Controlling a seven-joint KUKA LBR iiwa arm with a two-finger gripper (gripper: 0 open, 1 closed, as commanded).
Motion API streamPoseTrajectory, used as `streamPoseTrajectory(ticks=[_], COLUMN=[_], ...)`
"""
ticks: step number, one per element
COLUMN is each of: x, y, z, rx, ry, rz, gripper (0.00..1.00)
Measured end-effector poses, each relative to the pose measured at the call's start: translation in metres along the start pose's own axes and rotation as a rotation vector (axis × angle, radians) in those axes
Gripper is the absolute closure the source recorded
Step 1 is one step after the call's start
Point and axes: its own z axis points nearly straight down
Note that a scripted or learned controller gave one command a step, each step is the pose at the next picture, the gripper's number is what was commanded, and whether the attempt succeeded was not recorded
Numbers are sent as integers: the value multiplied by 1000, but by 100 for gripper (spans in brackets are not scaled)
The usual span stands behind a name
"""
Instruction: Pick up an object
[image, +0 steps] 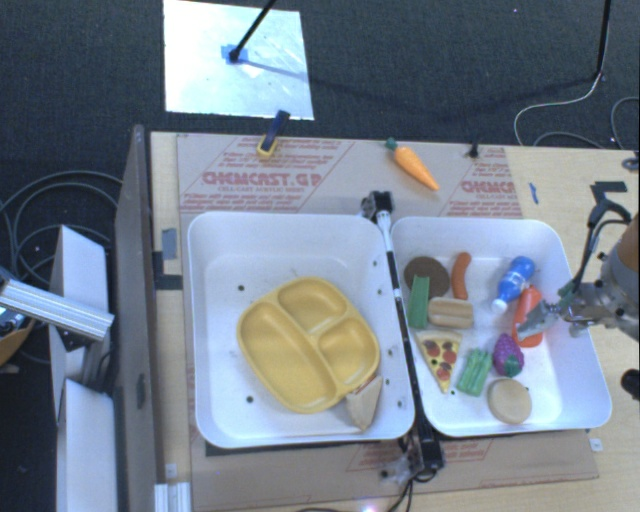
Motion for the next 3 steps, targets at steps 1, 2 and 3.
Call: streamPoseTrajectory(ticks=[1,2,3], x=[46,44,90], y=[-7,-7,67], z=[111,98,20], rx=[-4,-4,-13], ry=[1,0,0], rz=[-3,0,-9], gripper=[0,100,100])
